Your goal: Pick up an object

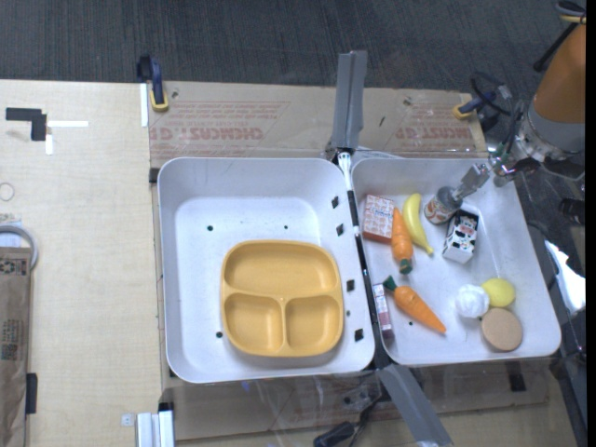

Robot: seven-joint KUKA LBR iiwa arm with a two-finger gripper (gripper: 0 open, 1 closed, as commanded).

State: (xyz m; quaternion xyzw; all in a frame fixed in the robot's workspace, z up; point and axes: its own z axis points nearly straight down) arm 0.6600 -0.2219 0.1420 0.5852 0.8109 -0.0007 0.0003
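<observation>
Reaching in from the right, your gripper [447, 196] hangs just above the milk carton [461, 235]; the carton lies below-right of it. You cannot tell its open-or-closed state

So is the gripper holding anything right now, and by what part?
Cannot be told. The gripper is low in the right white bin, beside the yellow banana and the black-and-white carton; no object is visibly gripped.

The right bin [521, 217] holds a small red box [377, 218], two carrots [401, 237] [416, 307], a banana [418, 222], a black-and-white carton [461, 235], a lemon [499, 292], a white lump [471, 301] and a tan disc [502, 329].
</observation>
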